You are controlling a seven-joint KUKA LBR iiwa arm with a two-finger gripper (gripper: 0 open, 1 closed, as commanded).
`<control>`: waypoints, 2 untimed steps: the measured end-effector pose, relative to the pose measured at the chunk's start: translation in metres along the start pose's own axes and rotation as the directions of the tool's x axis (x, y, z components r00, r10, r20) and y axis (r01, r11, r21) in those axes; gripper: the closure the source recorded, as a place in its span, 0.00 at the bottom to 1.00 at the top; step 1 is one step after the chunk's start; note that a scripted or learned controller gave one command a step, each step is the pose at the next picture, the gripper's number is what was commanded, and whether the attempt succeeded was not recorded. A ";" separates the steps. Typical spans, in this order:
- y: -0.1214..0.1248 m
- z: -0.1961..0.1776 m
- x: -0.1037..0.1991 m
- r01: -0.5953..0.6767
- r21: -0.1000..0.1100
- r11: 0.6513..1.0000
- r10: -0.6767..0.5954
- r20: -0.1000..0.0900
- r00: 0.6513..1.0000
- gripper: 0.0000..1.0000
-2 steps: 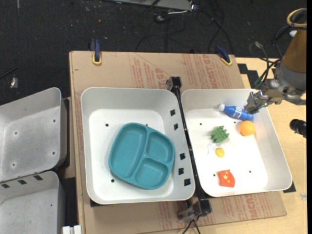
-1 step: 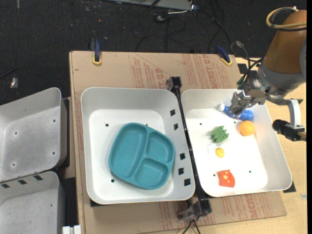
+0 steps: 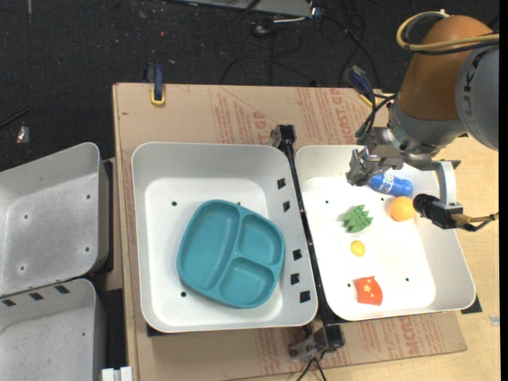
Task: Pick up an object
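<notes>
Open floor along the right bin (image 3: 444, 288)'s near-right side; toys clustered mid-bin, blue bottle (image 3: 392, 184) at the far wall.

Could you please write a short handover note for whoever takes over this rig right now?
Gripper: low at the far edge of the right bin, beside the blue bottle. Nothing is visibly held.

Right bin contents: the blue bottle, an orange ball, a green leafy toy, a small yellow piece and a red piece, all resting on the bin floor.

Left bin: a teal divided plate.

Done: the arm has reached the objects. Left: grasp and lift one; the blue bottle looks the likeliest target.
</notes>
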State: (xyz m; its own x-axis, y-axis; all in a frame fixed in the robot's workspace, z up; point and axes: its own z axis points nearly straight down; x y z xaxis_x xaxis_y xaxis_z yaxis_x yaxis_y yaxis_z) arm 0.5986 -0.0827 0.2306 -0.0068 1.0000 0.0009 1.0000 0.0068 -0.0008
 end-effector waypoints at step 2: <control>0.019 -0.001 0.113 0.002 -0.003 1.000 -0.002 -0.001 1.000 1.00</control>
State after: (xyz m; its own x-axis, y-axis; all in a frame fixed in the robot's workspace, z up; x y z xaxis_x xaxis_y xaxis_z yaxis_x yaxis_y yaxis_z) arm 0.6164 0.0308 0.2316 -0.0092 1.0000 0.0017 1.0000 0.0092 0.0025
